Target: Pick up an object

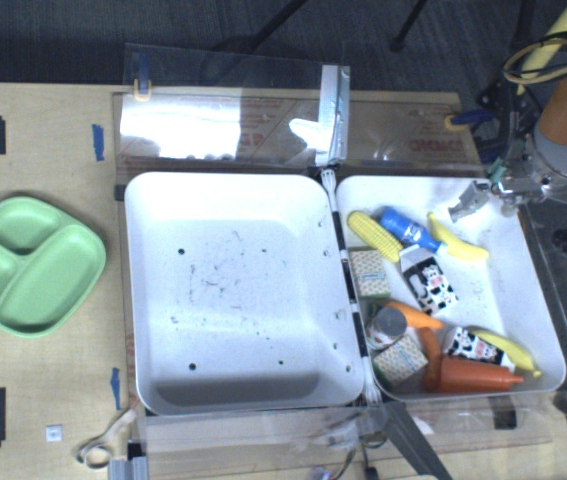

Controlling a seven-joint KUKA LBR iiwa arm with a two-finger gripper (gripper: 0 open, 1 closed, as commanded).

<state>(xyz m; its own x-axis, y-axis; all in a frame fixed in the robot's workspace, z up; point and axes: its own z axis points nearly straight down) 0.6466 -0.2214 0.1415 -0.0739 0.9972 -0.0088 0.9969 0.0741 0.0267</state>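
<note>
The step in hand looks like the approach, with nothing grasped yet. In the right bin [548, 363], carrots [468, 373] lie nearest, the corn cob [373, 234] and banana [458, 243] farther back. Beyond the banana, the pincer [466, 204] hangs bare; its opening is unclear. Next: descend onto the banana.

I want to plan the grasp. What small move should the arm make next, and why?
Probably lower the gripper toward the yellow banana just below it in the right bin. The gripper hangs over the bin's upper right corner with nothing visible between its fingers, and the banana is the nearest item.
</note>
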